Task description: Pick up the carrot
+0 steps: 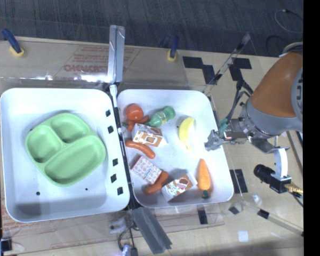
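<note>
You have two bins: the left bin holds a green plate, the right bin the toy food. Your gripper hovers at that bin's right rim, carrying nothing; its opening can't be made out. The carrot lies near the front right corner, probably light, stiff and slippery. Grip across its thick middle.
</note>
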